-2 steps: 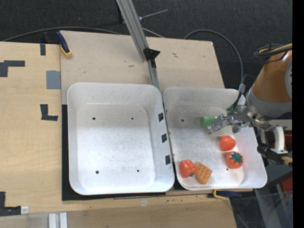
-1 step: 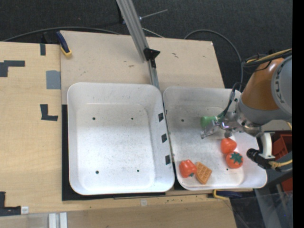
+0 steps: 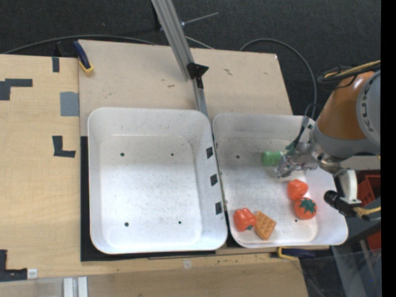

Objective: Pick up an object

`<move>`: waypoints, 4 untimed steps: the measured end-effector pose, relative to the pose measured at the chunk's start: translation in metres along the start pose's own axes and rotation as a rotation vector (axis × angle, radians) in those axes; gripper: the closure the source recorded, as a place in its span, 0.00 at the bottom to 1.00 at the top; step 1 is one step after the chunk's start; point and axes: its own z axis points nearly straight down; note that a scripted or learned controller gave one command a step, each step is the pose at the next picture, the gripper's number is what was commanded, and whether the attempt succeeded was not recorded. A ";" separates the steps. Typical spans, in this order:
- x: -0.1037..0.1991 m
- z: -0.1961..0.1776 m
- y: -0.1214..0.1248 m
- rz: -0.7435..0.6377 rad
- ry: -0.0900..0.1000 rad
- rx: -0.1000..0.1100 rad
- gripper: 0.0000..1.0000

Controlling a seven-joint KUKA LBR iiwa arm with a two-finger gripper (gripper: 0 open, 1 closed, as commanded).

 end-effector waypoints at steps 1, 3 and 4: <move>0.001 -0.063 -0.002 0.000 -0.002 -0.008 1.00; 0.053 -0.120 0.007 -0.005 0.001 -0.003 1.00; 0.101 -0.126 0.021 -0.005 0.001 -0.003 1.00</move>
